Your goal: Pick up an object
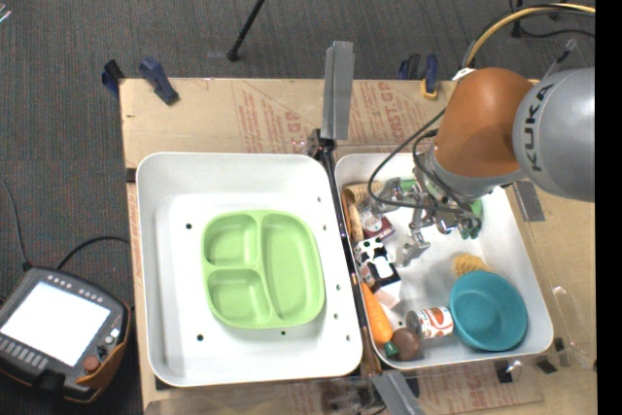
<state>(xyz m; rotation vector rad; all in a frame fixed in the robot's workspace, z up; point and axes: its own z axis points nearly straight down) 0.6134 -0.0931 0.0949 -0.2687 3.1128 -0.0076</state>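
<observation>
Green divided plate point(262, 268) in left bin point(155, 199); pendant point(58, 330) on floor

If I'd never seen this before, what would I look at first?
Probably the big grey arm with its shiny orange band, reaching in from the right over the right bin. Next, the bright green divided plate lying alone in the left bin. Then the teal bowl and the carrot among the small things under the arm.

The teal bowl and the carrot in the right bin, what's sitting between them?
In the camera view, a small red-and-white can lies on its side between the carrot and the teal bowl, with a brown rounded item just below it.
</observation>
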